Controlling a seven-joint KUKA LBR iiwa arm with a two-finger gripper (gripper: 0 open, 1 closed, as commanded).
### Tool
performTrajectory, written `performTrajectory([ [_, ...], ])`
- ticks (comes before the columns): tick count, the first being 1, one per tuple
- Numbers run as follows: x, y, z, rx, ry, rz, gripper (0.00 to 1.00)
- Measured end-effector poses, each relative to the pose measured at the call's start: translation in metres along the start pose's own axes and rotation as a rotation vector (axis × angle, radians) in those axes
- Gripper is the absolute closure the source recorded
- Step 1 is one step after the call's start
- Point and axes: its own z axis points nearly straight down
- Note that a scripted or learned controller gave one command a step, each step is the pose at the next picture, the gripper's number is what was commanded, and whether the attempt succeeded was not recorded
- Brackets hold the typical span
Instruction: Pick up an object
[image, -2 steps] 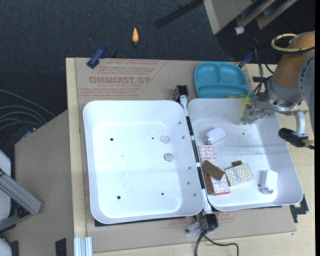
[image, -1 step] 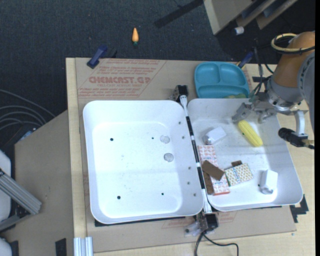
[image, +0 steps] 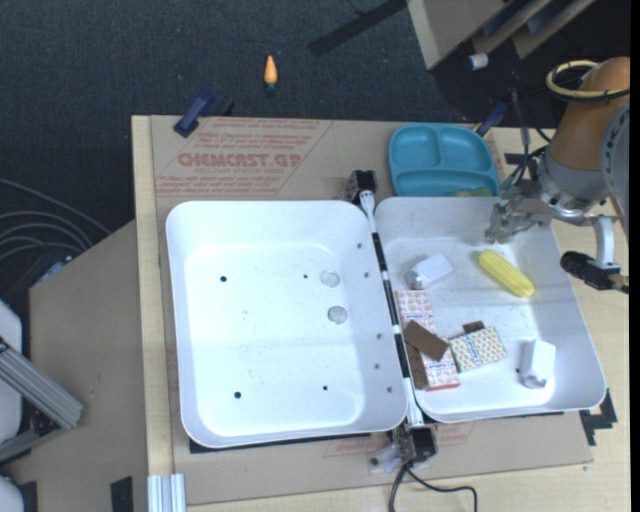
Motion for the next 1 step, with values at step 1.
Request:
performTrajectory([
  [1, 0.0003, -0.0001, 0.0003, 0.001, 0.000, 0.000, 0.00],
])
